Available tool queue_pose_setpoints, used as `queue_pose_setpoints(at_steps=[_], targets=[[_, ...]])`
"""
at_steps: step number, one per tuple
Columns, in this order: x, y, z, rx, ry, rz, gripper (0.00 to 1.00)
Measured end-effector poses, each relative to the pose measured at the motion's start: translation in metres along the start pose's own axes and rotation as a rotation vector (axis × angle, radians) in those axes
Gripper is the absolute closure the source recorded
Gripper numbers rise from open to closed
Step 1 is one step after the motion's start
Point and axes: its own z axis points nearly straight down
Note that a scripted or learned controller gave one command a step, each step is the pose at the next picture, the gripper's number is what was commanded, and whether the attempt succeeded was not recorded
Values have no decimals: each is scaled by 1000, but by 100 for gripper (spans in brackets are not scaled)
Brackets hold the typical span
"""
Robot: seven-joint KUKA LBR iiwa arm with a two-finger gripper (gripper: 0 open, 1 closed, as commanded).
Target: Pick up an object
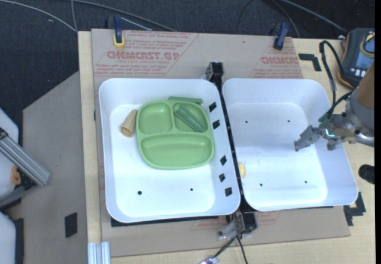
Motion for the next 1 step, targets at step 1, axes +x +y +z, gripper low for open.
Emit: queue_pose_setpoints(at_steps=[1], targets=[[8,2,60,5,3,0,0]])
